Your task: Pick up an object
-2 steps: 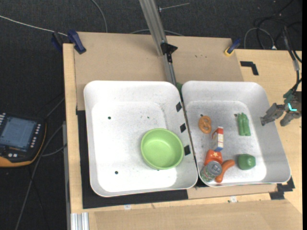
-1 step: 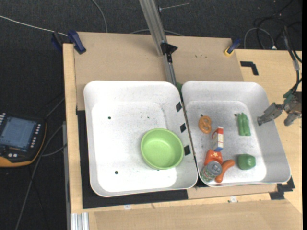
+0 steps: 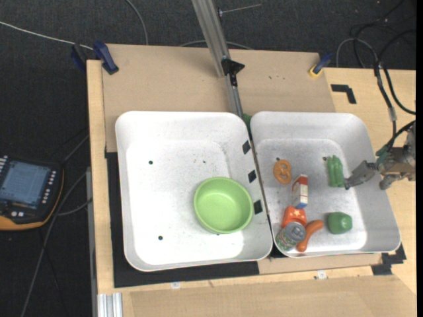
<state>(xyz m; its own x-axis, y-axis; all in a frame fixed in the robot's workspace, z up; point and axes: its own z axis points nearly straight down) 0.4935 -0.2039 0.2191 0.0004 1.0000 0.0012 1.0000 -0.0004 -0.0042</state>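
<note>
Table (image 3: 198,71): tan board top, two shallow white bins side by side on it.

Left bin (image 3: 165,134): holds a light green bowl (image 3: 223,205), upright, sitting toward the near right corner, close to the wall shared with the other bin.

Right bin (image 3: 310,127): holds several small things.
- Orange round piece (image 3: 283,171), left of centre, toward the far side of the cluster.
- Small red and white carton (image 3: 301,191), just near of the orange piece, standing roughly upright.
- Green elongated piece (image 3: 335,171), right of centre, lying lengthwise far to near.
- Green rounded piece (image 3: 339,222), near right part of the bin.
- Red-orange item (image 3: 293,215), near of the carton; shape not clear.
- Grey round tin (image 3: 291,234) at the near left corner, touching the red-orange item.
- Orange carrot-like piece (image 3: 309,232), just right of the tin, angled.

End effector (image 3: 357,176): reaches in from the right edge, over the right side of the right bin, its tip just beside the near end of the green elongated piece. Nothing visible between its fingers. Whether it is released or clenched: cannot tell, too small and dark.

Off the table, far left on the dark floor: handheld pendant (image 3: 26,190) with a screen and orange casing.
</note>
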